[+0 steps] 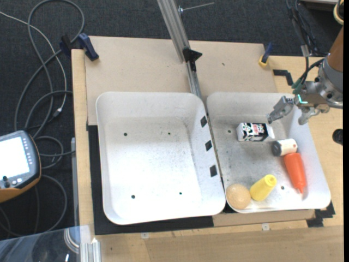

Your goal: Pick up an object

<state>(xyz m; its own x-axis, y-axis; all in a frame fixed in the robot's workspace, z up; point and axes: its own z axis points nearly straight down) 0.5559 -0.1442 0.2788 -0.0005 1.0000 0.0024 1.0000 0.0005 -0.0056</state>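
Observation:
The right bin (240, 105) holds a small black-and-white carton (252, 131) lying on its side near the middle. To its right lies a white cylinder (285, 146), and an orange carrot (296, 172) points toward the front. A yellow bottle-shaped toy (263, 188) and a tan round ball (238, 196) rest at the bin's front edge. My gripper (290, 111) hangs over the back right of this bin, above and right of the carton. Its fingers are spread apart with nothing between them.
The left bin (109, 113) sits beside it, with a black divider strip between the two. A metal pole (177, 29) rises from behind the bins. Clamps sit at the bench's back corners, and cables lie on the floor at the left.

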